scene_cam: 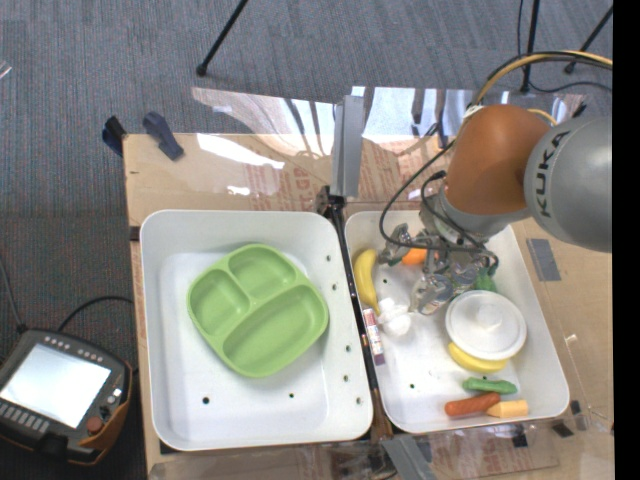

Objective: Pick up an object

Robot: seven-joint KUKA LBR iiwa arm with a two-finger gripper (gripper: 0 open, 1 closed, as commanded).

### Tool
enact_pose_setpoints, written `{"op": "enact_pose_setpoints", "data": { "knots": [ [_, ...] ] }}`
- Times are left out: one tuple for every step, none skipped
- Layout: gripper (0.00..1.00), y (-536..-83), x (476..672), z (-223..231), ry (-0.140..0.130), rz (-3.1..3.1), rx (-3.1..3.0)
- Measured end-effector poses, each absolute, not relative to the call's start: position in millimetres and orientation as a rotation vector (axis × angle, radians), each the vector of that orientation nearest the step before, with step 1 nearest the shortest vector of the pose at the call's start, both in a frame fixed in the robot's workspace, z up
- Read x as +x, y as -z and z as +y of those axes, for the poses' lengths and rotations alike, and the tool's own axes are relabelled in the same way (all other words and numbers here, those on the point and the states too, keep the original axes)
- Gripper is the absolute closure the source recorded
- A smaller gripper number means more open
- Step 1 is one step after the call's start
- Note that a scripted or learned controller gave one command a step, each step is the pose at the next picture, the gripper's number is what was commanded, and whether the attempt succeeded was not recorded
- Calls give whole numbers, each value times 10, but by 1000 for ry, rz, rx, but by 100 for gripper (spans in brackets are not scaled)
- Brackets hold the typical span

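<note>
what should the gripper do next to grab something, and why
Probably lower a little onto the small white item below it. The gripper hangs over the right bin beside the banana and the white bowl, and nothing shows between its fingers.

Green divided plate (pixel 259 309) in left bin (pixel 160 268); tool (pixel 432 290) low over right bin (pixel 545 368).

Grey carpet floor (pixel 120 28), black tripod legs (pixel 228 23), brown bench top (pixel 250 173), handheld control pendant (pixel 62 393) at lower left.
</note>
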State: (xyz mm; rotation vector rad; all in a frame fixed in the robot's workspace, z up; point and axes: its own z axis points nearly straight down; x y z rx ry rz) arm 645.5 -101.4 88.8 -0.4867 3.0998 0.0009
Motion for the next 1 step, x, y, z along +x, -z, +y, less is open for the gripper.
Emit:
{"op": "enact_pose_setpoints", "data": {
  "knots": [
    [0,-882,6448,-970,-2,3097,-512]
  ]
}}
